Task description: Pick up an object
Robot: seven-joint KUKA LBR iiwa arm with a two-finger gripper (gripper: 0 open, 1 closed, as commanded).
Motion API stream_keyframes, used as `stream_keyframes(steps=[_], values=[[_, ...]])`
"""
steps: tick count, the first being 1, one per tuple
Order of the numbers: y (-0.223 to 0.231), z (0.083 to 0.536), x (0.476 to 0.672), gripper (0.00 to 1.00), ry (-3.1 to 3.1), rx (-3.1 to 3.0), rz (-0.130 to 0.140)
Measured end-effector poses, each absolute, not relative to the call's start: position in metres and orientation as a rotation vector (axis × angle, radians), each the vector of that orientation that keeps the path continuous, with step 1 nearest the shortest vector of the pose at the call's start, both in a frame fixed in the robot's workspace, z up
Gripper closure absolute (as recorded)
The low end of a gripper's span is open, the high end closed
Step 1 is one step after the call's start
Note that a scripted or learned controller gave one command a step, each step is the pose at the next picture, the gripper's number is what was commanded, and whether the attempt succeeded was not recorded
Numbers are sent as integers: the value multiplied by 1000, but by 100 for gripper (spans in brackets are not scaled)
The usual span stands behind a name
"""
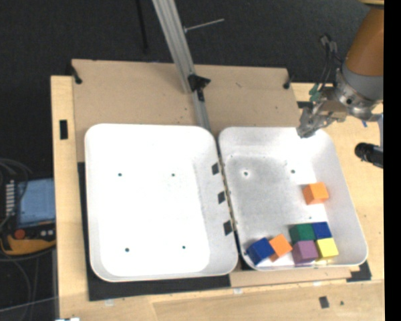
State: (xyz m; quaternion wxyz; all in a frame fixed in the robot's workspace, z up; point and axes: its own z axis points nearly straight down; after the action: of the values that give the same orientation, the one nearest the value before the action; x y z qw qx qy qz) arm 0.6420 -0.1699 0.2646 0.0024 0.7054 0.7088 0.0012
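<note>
You have the worktop carrying two white bins: the left bin and the right bin, where every block sits. The arm comes in at about two o'clock, and its gripper hangs over the right bin's far rim, near its one o'clock corner; whether it is open or closed you cannot tell from here, and nothing shows in it.

The candidates lie well apart from it. A lone orange block sits at about three o'clock in the right bin. The rest crowd the five o'clock corner: blue block, a second orange block, green block, dark blue block, purple block, yellow block.

Your likely risk is the cluster: blocks touching each other and the bin wall leave little room, so a descent there could shove them or close on nothing. The lone orange block looks the safer pick
</note>
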Motion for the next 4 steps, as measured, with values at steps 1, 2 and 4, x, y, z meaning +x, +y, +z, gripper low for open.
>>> stream_keyframes(steps=[1,2,4], values=[[-114,257,620,100,2227,2215,0],[-67,248,592,100,2228,2216,-1],[26,232,549,100,2225,2218,1]])
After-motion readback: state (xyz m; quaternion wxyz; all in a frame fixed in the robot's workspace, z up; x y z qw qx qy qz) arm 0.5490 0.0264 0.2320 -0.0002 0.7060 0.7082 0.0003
